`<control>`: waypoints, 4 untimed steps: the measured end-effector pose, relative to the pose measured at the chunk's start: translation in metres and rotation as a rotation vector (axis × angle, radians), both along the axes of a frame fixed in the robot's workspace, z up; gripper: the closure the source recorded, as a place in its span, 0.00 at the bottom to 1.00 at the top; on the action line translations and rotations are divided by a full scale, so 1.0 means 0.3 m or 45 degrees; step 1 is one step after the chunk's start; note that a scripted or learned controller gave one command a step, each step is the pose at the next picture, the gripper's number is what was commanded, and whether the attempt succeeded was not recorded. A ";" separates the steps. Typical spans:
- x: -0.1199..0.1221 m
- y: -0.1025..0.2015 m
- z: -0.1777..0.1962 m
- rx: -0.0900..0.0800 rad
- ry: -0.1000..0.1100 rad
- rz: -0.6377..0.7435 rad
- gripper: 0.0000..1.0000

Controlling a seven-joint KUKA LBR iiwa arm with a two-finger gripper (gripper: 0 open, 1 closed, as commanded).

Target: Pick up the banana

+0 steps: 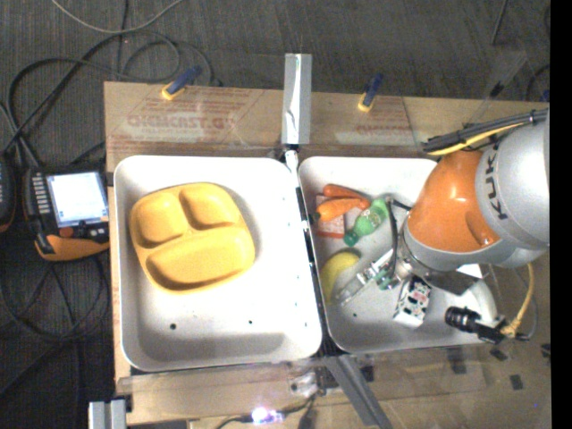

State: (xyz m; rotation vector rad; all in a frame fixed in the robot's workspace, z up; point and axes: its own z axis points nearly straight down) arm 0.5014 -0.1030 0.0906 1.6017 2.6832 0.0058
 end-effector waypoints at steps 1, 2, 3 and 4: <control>0.259 -0.023 -0.004 0.005 0.007 -0.210 0.00; -0.022 -0.014 -0.001 0.008 0.000 -0.450 0.00; 0.256 0.011 0.002 0.005 0.008 -0.314 0.00; -0.011 -0.059 0.013 0.008 0.023 -0.492 0.00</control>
